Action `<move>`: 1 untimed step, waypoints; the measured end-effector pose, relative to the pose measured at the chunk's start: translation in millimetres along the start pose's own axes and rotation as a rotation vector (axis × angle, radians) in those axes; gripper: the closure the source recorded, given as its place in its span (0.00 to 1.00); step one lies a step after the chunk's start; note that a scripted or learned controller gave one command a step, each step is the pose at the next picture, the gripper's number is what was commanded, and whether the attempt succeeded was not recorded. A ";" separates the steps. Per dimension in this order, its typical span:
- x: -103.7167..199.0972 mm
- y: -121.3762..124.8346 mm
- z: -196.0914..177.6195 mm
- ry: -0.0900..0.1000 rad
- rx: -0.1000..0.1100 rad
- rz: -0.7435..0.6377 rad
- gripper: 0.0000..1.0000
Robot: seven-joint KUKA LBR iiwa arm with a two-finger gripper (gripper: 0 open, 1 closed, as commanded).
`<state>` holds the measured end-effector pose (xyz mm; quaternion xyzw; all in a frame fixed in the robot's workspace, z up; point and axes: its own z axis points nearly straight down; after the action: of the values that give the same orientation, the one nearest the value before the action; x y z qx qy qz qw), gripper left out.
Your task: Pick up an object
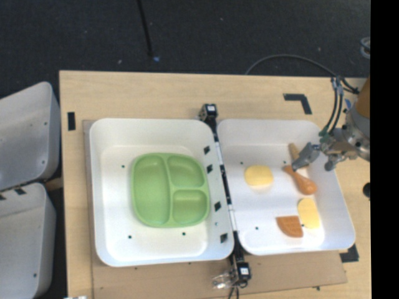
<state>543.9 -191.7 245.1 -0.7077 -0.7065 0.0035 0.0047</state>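
Two white bins sit side by side on the wooden surface (149, 95). The left bin (100, 167) holds one thing, a green plate (169, 189) with three compartments, lying flat near the bin's middle. The right bin (262, 139) holds four small things. A round yellow piece (259, 177) lies alone, a little left of the bin's middle. An orange carrot (300, 174) lies at a slant toward the right wall, its thin end pointing up and away. Lower down, a yellow block (309, 213) lies near the bottom right corner, and a brown wedge (289, 226) lies just beside it on the left, the two touching or nearly so.

The arm comes in from the right, and the hand (318, 157) hangs over the right side of the right bin, right by the carrot. One grey finger (303, 155) slants down to the left, and its tip sits at or over the carrot's upper part; a second finger stands apart from it to the right. The hand looks released, with nothing between the fingers. Whether the tip touches the carrot I cannot tell from here.

Black clips (208, 111) sit at the seam between the bins, at both the far and the near end. A black cable (293, 61) loops across the surface behind the right bin toward the arm. Pale grey panels (25, 136) stand off the surface's left edge. Black marks show on the surface at the right bin's corners.
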 end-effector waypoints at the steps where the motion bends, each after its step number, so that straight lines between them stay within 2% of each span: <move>1: 0.4 2.4 -7.0 -0.003 -0.012 -0.003 0.00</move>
<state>546.4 -191.3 252.0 -0.7066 -0.7076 0.0001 -0.0007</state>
